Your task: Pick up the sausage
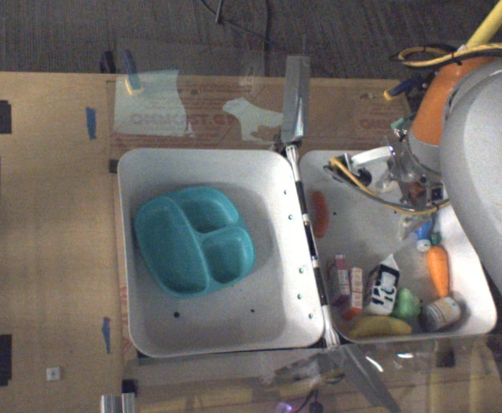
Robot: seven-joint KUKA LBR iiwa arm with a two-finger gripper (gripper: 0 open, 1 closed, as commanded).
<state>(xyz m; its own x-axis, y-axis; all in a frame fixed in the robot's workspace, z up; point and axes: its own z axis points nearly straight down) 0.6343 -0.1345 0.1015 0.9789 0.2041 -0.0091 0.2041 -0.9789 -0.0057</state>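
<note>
The sausage (pixel 319 213) is a short reddish-orange link lying lengthwise against the left wall of the right bin (pixel 354 163), in its upper half. My gripper (pixel 412 194) hangs over the upper right part of that bin, below the orange wrist band and wrapped in cables. It sits well to the right of the sausage, with bare bin floor between them. Nothing is visibly held.
The right bin's lower end holds a carrot (pixel 438 270), a banana (pixel 381 326), a green fruit (pixel 406 303), a can (pixel 441 313), a small carton (pixel 383 287) and pink boxes (pixel 348 280). A teal divided plate (pixel 195 239) lies in the left bin (pixel 147 175).
</note>
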